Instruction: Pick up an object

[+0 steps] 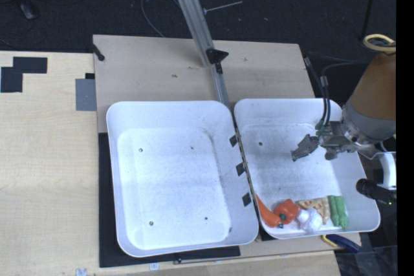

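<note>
Several small objects lie along the front edge of the right bin [272, 119]: an orange carrot-like piece [264, 211], a red-orange lump [287, 208], a tan patterned piece [317, 205], a white crumpled thing [310, 222] and a green block [337, 211]. My gripper [317, 150] hangs over the middle right of this bin, well behind that cluster and apart from it. It is open and nothing sits between its fingers [302, 150]. The orange band and grey wrist [375, 97] rise behind it at the right edge.
The left bin [129, 116] adjoins the right one, joined by black clips [240, 169] along the shared rim. A slanted metal bar [197, 16] runs from the back down to the bins' junction. Cables lie on the dark floor behind the bench.
</note>
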`<state>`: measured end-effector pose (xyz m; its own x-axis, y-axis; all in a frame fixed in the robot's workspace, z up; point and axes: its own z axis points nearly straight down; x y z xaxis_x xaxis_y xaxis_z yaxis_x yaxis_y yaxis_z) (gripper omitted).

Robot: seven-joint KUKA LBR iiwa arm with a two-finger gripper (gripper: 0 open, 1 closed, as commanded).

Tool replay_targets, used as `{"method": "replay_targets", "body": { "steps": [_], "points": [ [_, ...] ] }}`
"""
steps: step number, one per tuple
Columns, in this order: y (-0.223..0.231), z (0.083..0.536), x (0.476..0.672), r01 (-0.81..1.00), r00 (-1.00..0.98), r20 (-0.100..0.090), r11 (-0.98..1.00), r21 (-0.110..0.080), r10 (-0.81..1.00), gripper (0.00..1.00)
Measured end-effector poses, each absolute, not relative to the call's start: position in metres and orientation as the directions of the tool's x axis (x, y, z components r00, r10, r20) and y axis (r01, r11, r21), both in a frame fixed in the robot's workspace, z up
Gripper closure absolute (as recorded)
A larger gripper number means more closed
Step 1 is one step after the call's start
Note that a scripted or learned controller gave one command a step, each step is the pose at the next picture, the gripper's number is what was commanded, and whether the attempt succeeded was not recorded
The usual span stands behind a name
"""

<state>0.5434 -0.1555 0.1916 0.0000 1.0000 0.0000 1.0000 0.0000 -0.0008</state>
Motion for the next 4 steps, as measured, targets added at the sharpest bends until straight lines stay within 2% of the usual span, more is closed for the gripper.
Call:
{"method": "replay_targets", "body": {
  "steps": [1, 2, 3, 4],
  "points": [
    [-0.108, 0.113, 0.544, 1.0, -0.002, 0.002, 0.002, -0.006, 1.0, 0.0],
    [-0.114, 0.089, 0.531, 1.0, 0.0, 0.0, 0.0, 0.004, 1.0, 0.0],
    [-0.115, 0.1, 0.531, 1.0, 0.002, -0.001, -0.002, 0.006, 1.0, 1.0],
    [-0.046, 0.189, 0.496, 1.0, -0.004, 0.001, 0.004, 0.006, 1.0, 1.0]
  ]
}}
